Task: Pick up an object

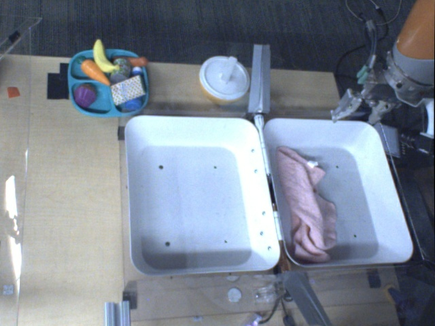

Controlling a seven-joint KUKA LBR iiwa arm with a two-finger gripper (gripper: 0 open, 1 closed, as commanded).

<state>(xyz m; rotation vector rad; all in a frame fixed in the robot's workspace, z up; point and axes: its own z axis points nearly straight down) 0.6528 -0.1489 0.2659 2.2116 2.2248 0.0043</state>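
A crumpled pink cloth point(307, 208) lies along the left side of the right bin point(372, 182), with a small white object point(312, 163) at its upper end. My gripper point(353, 116) hangs over the far right corner of that bin, well above and to the right of the cloth. Its two fingers are spread open and nothing is between them. The orange band of the arm point(416, 26) shows at the top right.
The left bin point(197, 195) sits beside the right one. Behind the bins stand a blue tray of toy food point(109, 80), a lidded yellow cup point(224, 79) and an upright metal bar point(259, 80). Cables hang near the arm point(370, 19).
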